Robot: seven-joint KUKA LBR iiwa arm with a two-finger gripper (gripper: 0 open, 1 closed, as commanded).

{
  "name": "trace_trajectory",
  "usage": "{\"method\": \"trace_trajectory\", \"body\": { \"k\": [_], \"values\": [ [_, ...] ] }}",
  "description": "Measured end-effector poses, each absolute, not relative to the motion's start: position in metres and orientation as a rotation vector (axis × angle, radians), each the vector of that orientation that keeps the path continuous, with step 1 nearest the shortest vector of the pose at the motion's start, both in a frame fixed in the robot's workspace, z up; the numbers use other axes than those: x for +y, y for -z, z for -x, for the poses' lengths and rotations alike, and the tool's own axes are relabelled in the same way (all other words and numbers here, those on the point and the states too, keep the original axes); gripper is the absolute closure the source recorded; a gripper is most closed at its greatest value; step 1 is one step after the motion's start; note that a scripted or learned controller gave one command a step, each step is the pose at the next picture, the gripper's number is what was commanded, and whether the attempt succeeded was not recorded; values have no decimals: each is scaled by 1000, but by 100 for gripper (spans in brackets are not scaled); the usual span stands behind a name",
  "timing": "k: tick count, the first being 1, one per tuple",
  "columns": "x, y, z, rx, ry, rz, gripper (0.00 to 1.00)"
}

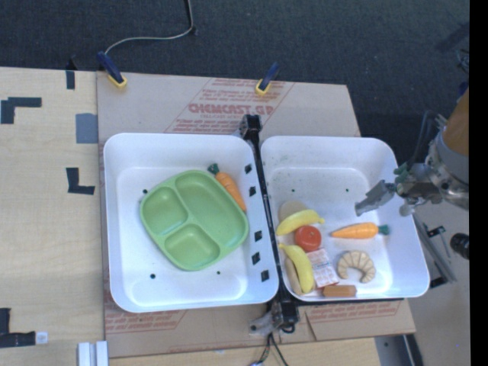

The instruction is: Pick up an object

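The right bin (328, 152) holds a yellow banana (300, 221), a red tomato (308, 238), an orange carrot (357, 232), a croissant (357, 264), a second banana (299, 268), a small printed packet (321, 268) and a sausage (339, 290). My gripper (385, 199) hangs over the right side of this bin, just above and to the right of the carrot. It is open with nothing between its fingers. In the left bin (122, 204) a green divided plate (194, 218) lies with another carrot (229, 190) at its upper right edge.
The two bins meet at a black divider (258, 204) with clips. They sit on a cardboard sheet (221, 105) held by blue-and-yellow clamps (112, 70). The arm's grey wrist (450, 174) stands past the right bin's right wall.
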State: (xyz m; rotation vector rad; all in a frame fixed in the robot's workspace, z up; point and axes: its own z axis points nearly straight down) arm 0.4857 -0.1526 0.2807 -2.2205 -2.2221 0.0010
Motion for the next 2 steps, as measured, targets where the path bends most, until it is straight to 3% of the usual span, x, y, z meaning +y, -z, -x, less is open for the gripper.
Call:
{"method": "trace_trajectory", "body": {
  "k": [1,2],
  "values": [
    [-72,-183,-483,-2222,-2,2217,0],
    [-98,-86,-486,-2225,5,2223,0]
  ]
}}
